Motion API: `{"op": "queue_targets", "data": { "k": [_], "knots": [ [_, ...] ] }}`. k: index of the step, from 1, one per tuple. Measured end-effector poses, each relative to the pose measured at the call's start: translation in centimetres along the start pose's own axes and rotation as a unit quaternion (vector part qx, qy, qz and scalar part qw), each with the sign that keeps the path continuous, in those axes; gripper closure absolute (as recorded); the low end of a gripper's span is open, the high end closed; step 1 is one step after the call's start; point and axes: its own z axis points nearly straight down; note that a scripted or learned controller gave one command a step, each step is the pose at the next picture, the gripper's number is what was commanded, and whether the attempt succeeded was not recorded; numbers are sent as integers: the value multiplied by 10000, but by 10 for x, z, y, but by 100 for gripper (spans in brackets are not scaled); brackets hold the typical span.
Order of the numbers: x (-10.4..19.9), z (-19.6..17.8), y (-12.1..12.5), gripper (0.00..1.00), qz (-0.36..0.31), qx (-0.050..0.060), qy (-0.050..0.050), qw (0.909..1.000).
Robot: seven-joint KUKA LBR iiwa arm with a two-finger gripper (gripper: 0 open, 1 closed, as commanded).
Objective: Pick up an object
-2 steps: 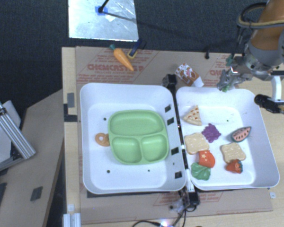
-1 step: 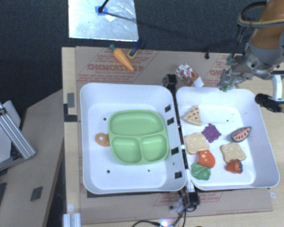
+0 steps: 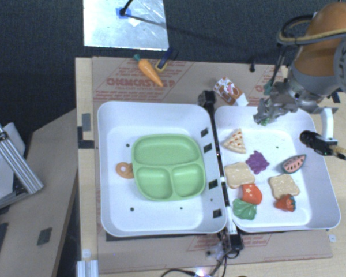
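The gripper (image 3: 265,115) hangs over the far edge of the right bin (image 3: 323,212), and a small greenish thing seems to sit at its fingertips, though I cannot tell whether the fingers are spread or closed on it. The pizza slice (image 3: 235,141), grapes (image 3: 256,162) and toast (image 3: 239,174) lie untouched nearby. This looks like the grasp step; next it calls for a straight lift to prove the hold.
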Motion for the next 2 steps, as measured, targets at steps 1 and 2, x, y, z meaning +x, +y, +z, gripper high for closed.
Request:
{"op": "queue_targets", "data": {
  "k": [1,2],
  "knots": [
    [35,-8,-39,100,2,5,0,10000],
    [71,13,-82,100,2,13,3,10000]
  ]
}}
